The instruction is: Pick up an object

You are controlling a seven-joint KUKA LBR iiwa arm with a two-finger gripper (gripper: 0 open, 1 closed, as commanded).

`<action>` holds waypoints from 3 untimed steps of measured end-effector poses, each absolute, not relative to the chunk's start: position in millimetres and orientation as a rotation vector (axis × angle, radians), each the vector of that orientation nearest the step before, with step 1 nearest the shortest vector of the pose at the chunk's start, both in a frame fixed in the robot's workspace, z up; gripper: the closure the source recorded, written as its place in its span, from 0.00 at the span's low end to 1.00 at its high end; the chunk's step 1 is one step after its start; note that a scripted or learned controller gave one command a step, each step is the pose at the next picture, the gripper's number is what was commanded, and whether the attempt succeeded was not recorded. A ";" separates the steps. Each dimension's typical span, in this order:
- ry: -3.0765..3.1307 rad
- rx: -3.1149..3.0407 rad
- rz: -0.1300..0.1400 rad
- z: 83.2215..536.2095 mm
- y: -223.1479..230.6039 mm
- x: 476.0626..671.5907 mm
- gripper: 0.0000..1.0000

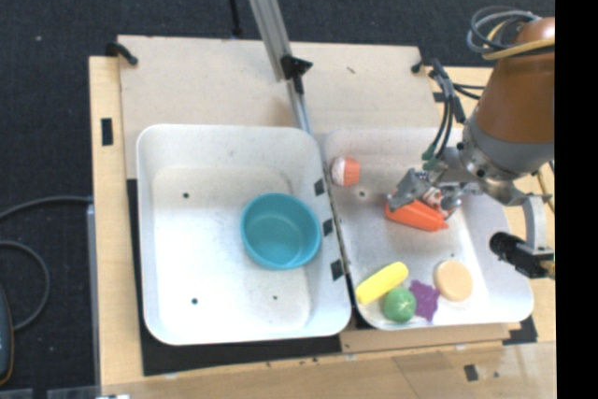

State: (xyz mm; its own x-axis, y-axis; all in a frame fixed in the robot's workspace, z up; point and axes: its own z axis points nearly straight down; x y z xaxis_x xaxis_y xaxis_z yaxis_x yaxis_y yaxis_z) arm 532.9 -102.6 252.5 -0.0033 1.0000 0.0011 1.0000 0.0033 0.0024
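Carrot (418, 217) top hidden under tool (412, 193)

The arm (512, 112) is cut off at the right of the frame, so only its orange band and grey wrist show. The gripper (418, 194) covers the upper side of the orange carrot-shaped toy (418, 217), and whether its fingers close on the toy cannot be told. The purple toy (425, 299) at lower right is partly hidden behind the green ball (399, 305), its shape unclear. The metal post (264, 5) runs off the top edge.
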 end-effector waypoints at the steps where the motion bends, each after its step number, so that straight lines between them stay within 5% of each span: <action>1: 2.223 2.219 0.005 252.4 -102.5 533.0 0.00; 3: 2.220 2.225 -0.006 166.6 -100.3 536.1 0.00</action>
State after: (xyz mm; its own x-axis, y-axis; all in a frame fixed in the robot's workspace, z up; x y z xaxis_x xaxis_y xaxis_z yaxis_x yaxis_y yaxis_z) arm 536.1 -100.3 166.6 0.0026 1.0000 -0.0015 1.0000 -0.0026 -0.0038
